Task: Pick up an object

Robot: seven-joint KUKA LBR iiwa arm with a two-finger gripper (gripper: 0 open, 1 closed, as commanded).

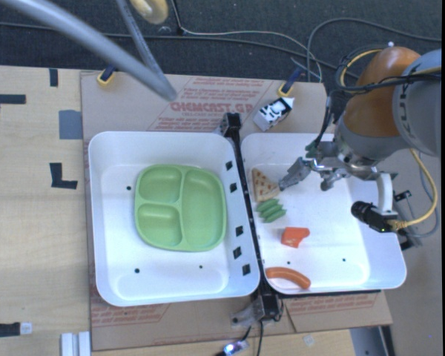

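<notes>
Pizza slice (pixel 263 185) just beside end effector (pixel 291 178).

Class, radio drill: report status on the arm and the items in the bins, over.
Gripper low over right bin, beside cracker-like piece. Green item, red piece, orange sausage shape lying loose. Green tray in left bin. Nothing blocking.

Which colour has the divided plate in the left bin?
Light green plate, seen in the camera view.
</notes>
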